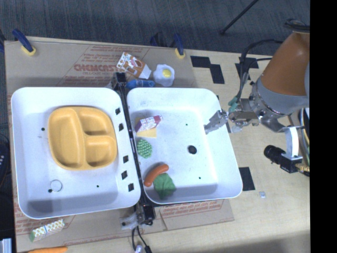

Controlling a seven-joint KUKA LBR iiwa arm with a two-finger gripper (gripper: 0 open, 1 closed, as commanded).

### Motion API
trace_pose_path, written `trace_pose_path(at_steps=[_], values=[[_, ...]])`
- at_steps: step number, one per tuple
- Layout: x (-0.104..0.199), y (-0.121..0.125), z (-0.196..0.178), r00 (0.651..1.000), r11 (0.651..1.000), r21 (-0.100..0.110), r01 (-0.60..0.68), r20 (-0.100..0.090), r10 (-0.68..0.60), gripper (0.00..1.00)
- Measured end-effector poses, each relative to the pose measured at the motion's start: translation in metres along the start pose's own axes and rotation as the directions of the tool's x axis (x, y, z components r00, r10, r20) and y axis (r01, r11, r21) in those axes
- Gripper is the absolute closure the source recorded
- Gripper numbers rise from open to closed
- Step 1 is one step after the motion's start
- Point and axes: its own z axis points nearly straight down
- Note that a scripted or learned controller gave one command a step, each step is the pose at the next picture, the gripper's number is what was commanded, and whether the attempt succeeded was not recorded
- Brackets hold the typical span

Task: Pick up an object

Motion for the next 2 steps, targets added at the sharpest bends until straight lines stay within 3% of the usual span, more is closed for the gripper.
trace_pose_path(at_steps=[1,2], values=[[0.020,0.031,0.137,0.971,0.971,0.001,0.237,-0.001,-0.237,0.00],[0.082,0.002,0.193,0.912,0.912,0.000,0.409,-0.001,-0.409,0.00]])
